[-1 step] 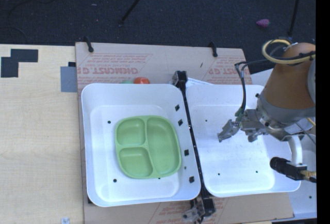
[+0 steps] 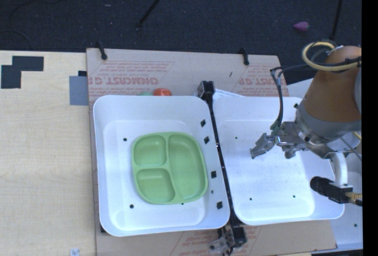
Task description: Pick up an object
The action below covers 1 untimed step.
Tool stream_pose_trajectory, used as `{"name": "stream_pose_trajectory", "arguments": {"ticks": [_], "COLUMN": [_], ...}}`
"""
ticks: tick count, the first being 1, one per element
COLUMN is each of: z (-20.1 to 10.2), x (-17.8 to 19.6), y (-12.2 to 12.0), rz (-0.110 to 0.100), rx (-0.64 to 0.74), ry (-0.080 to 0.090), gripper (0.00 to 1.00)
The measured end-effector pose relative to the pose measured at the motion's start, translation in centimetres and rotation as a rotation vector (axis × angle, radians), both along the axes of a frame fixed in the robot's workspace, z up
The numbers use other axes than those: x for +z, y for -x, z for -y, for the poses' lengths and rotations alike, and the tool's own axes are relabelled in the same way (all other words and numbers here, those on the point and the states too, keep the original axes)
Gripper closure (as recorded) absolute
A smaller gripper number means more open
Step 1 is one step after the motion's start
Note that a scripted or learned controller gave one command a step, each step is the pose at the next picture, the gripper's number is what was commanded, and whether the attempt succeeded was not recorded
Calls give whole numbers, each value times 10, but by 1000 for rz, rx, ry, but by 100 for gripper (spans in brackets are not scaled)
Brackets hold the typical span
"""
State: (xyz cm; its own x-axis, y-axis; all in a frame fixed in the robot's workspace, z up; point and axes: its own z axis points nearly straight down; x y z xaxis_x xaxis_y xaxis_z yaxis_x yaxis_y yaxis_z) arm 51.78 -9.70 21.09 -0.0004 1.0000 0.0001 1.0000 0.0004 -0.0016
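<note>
The green three-compartment plastic tray [image 2: 169, 167] lies flat in the left white bin [image 2: 112, 131], well apart at nine o'clock from the two-finger gripper [image 2: 263, 147], whose fingers' spread I cannot tell.

Printed lettering is visible on the brown cardboard sheet [image 2: 177, 72] lying under the two white bins. Along the sheet's far edge, red block characters run upside down from the camera's viewpoint. The left group reads approximately "CHEMCRZT" followed by further characters that cannot be resolved. A second group to the right is partly covered and legible only as fragments, roughly "G.D". Faint red print also appears on the sheet's near edge, too small to read. No other text is legible.
</note>
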Motion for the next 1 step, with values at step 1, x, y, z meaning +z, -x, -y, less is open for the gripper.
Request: {"name": "stream_pose_trajectory", "arguments": {"ticks": [1], "z": [-7], "x": [-61], "y": [6], "rz": [-9], "rx": [0], "ry": [-2], "gripper": [0]}}
